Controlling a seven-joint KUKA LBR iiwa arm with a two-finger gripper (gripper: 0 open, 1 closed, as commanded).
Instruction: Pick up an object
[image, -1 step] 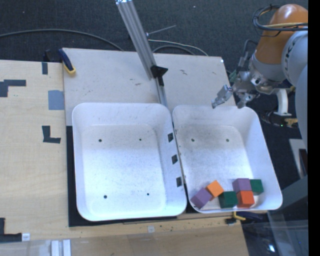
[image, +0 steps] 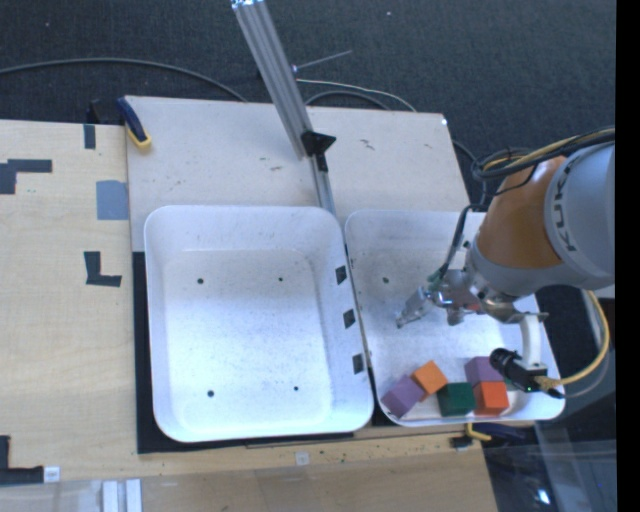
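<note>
Camera view from above shows us two shallow white bins side by side on the surface (image: 60, 250), and we see the grey arm (image: 560, 225) with its orange band reaching in from the right over the right bin (image: 400, 240). Its hand (image: 425, 305) hangs above the middle of that bin, the thin metallic fingers pointing toward the left; we make them out as slightly parted with nothing between them. The things to pick lie bunched along the near edge of the right bin, below and to the right of the hand and apart from it. We count a purple block (image: 402, 394) at the left of the group, tilted, with an orange block (image: 431, 377) just beside it, a dark green block (image: 457, 399) next along, a second orange block (image: 491, 397) touching the green one, and a second purple block (image: 484, 370) behind those two. All are small, solid-coloured cubes or near-cubes. The left bin (image: 240, 320) sits close against the right one.
</note>
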